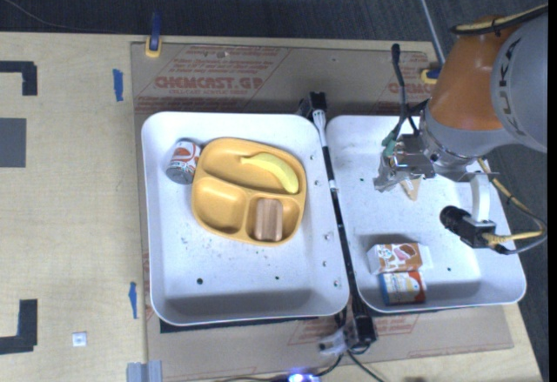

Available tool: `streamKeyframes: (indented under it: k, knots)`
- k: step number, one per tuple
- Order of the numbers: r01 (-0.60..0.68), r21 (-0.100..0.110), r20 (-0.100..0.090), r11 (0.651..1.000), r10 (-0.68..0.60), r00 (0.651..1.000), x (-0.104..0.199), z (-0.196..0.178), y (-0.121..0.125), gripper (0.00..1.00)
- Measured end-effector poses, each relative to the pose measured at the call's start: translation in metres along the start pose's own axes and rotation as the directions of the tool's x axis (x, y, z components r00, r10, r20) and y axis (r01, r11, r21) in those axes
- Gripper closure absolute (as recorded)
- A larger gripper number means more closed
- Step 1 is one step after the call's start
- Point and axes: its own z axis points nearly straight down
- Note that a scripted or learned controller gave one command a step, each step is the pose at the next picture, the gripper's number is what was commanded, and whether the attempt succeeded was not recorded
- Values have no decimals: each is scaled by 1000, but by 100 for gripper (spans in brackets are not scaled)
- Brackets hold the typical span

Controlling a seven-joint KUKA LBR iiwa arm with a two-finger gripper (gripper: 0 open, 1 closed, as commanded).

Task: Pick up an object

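My gripper [402, 180] hangs over the right white bin [496, 284], finger state I cannot tell, while the small orange-and-white carton [399, 257] by its near edge looks light, stiff, best pinched across its flat sides.

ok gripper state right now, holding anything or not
gripper: over the right bin, whether it is open or shut cannot be told; nothing visibly held.
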Motion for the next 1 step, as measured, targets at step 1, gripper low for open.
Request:
streamKeyframes:
  k: [1]
  knots:
    - [-2, 3, 0, 1000, 2, 1000, -24, -19, -51, 100]
